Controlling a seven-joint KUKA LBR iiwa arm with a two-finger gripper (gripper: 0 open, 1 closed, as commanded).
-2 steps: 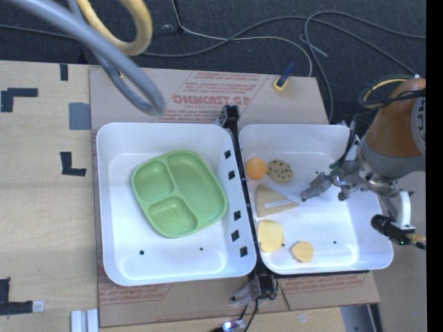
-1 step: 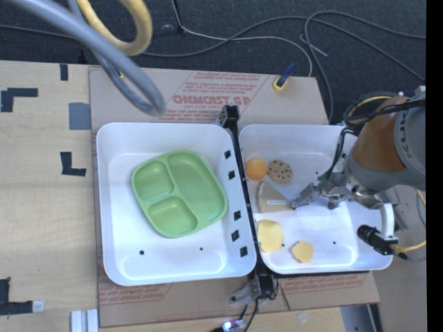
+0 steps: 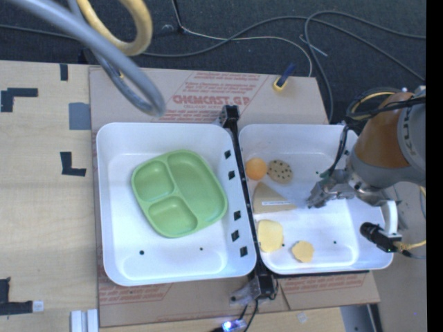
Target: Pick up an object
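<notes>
**Gripper low in the right bin, beside the food pieces**

We see the two-finger gripper (image 3: 317,196) down in the right shallow white bin (image 3: 304,135); whether it is open or closed we cannot tell; near it lie a pale wedge-shaped slice (image 3: 271,199), a small orange ball (image 3: 256,169), a brown speckled cookie (image 3: 279,171) and two yellow pieces (image 3: 270,236) (image 3: 302,252); the left shallow white bin (image 3: 111,185) holds a green three-compartment plastic plate (image 3: 180,192).

Even overhead light, bright; white bins (image 3: 111,185) near blown out. Soft shadows only. Hose (image 3: 90,33) top-left blurred. Overall low-res, slightly soft.
</notes>
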